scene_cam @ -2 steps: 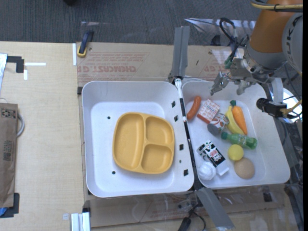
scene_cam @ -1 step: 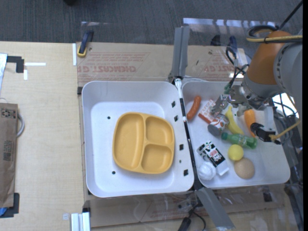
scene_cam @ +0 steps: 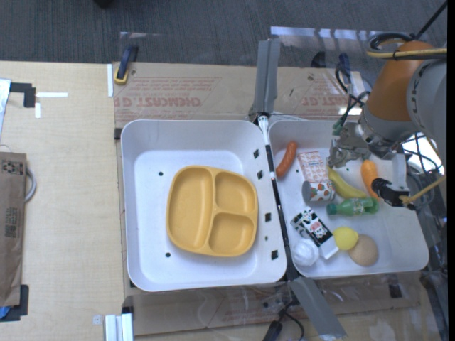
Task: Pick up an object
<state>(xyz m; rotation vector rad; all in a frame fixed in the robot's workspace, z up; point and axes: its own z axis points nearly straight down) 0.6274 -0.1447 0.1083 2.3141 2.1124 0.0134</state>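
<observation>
The right bin [scene_cam: 409,265] holds several small objects. Among them are a red sausage [scene_cam: 286,159], a pink packet [scene_cam: 313,165], a small can [scene_cam: 318,190], a yellow banana [scene_cam: 345,185] and an orange carrot [scene_cam: 369,176]. Nearer the front lie a green bottle [scene_cam: 352,206], a black-and-white carton [scene_cam: 311,226], a white ball [scene_cam: 306,253], a lemon [scene_cam: 345,238] and a tan egg-shaped thing [scene_cam: 364,250]. My gripper [scene_cam: 340,155] hangs low over the bin's back right part, just above the banana and beside the pink packet. I see nothing lifted.
The left bin [scene_cam: 142,148] carries a yellow divided plate [scene_cam: 212,210]. A ridge [scene_cam: 270,183] separates the two bins. My arm, with its orange band [scene_cam: 394,84], covers the right bin's far right corner. Cables [scene_cam: 416,190] hang by the carrot.
</observation>
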